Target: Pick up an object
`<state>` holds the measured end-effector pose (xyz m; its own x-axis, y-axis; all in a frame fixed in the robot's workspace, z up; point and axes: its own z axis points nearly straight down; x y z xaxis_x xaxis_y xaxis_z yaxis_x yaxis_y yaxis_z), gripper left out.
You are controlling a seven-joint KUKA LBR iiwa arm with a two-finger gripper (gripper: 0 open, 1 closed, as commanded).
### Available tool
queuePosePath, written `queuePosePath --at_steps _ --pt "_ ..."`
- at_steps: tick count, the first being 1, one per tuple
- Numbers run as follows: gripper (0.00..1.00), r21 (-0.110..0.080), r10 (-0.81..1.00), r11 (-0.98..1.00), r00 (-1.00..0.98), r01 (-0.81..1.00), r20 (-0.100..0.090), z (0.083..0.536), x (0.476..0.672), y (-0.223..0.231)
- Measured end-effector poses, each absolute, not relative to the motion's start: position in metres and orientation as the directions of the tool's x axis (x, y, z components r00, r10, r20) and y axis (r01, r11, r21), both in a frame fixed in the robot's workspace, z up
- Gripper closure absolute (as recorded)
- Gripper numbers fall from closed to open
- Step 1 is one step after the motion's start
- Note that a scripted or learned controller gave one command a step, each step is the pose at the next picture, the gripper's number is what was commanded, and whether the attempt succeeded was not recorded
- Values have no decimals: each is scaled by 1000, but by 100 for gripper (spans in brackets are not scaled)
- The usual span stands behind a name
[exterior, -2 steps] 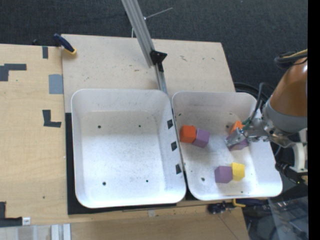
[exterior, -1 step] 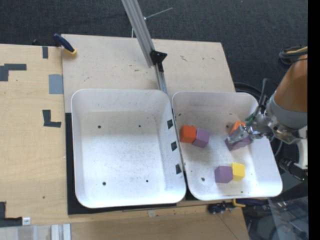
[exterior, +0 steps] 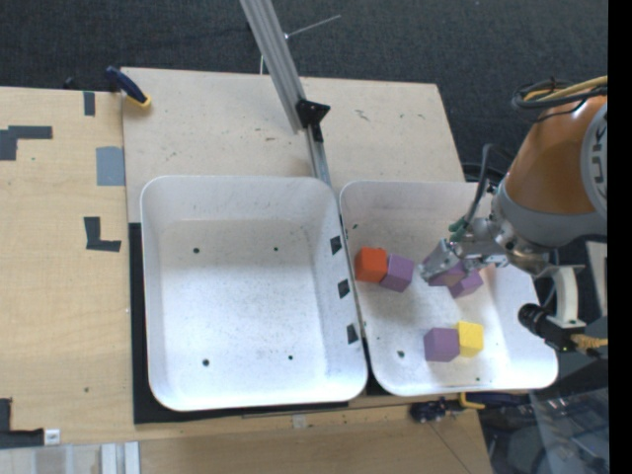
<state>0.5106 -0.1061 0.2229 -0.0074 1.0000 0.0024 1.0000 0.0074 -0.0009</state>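
My pincer (exterior: 446, 265) hovers over a purple block (exterior: 466, 282) right of the orange cube (exterior: 371, 264); its state I cannot tell, so I should centre before lifting.

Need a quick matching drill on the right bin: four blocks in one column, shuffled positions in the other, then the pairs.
Things:
1. orange cube-shaped block
2. yellow cube-shaped block
3. purple block under the claw
4. purple block beside the yellow one

Places:
A. touching yellow's left side
B. nearest the divider between bins
C. at the claw tip
D. nearest the bin's front right corner

Pairs: 1-B, 2-D, 3-C, 4-A
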Motion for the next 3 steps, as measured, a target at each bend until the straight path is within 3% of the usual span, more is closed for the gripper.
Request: queuePosePath --at_steps 3 --pt "100 -3 1000 8 -8 1000 1 212 537 62"
